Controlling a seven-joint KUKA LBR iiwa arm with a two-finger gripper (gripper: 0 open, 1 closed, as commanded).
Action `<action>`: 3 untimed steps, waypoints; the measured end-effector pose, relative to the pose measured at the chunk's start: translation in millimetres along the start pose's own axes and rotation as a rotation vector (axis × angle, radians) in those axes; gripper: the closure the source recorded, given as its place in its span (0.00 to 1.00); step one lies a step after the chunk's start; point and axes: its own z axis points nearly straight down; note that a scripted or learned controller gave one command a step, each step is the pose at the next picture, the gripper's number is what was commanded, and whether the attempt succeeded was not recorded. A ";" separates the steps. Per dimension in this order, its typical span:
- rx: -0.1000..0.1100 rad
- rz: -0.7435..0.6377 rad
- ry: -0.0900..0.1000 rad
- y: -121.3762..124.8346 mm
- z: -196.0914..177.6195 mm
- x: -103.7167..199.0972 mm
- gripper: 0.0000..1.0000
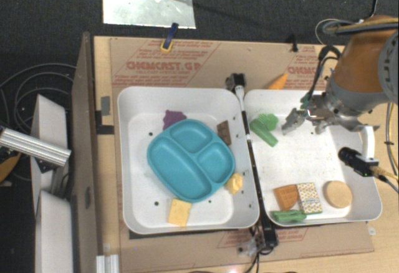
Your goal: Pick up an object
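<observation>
Dark carpet, cardboard-lined bench, two white bins. We note the gripper (305,121) hanging over the right bin (368,203), fingers spread, nothing between them. Nearest candidate: a green toy (265,128) just beside it, against the dividing wall. Risk, in our judgement: a finger lands on the rim or nudges the toy aside. The divided teal plate (190,159) sits in the left bin (134,141).

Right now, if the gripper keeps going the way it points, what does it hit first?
Probably the green object in the right bin: the gripper points toward it, with bare floor between. Its height is unclear from this view.
</observation>
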 end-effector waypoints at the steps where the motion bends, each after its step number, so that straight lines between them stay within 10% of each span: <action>1: 0.005 -0.003 0.001 22.3 105.5 3.3 0.00; 2: -0.002 0.005 -0.003 17.8 72.3 -46.1 0.00; 3: -0.004 -0.006 0.000 58.8 79.4 -5.9 0.00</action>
